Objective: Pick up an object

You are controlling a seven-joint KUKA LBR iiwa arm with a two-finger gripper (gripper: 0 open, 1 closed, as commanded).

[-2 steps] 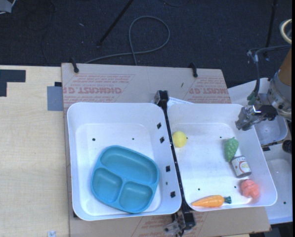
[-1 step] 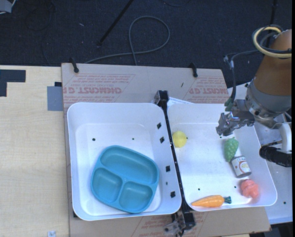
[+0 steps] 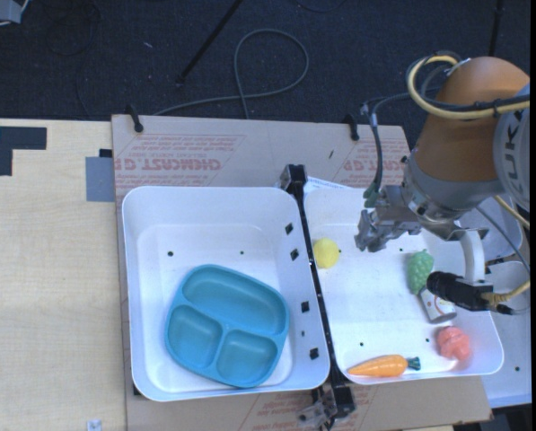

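White plastic bins first: left bin (image 3: pixel 151 241) carries a blue divided tray (image 3: pixel 224 323), three compartments, nothing in them. Right bin (image 3: pixel 357 330) has all the small stuff. Both sit on cardboard over the light wood table (image 3: pixel 43 285). Grey arm with the orange band (image 3: pixel 470 106) comes in from the right and hangs over the upper part of the right bin.

Tool (image 3: pixel 375 230) is low over the bin's back half, just right of the yellow ball (image 3: pixel 326 253), near but apart from it. Open or closed, I cannot tell (dark metal against shadow, too blurred), and nothing is visibly held.

Pickable things, big to small: orange carrot (image 3: pixel 380 365) lying flat along the front wall, green bumpy piece (image 3: pixel 419 270) toward the right side, pink lumpy piece (image 3: pixel 452 342) in the front right corner, yellow ball hard against the divider between the bins.

Judgement: no object picked yet; ball looks like the nearest candidate. Risks: ball sits against the divider wall, so one side of the tool may hit the rim or find no room to get round it; round shape may roll or squirt out on closing. Carrot and pink piece hug the walls too, same clearance problem. Green piece lies near a dark cabled part (unclear what) that could snag.
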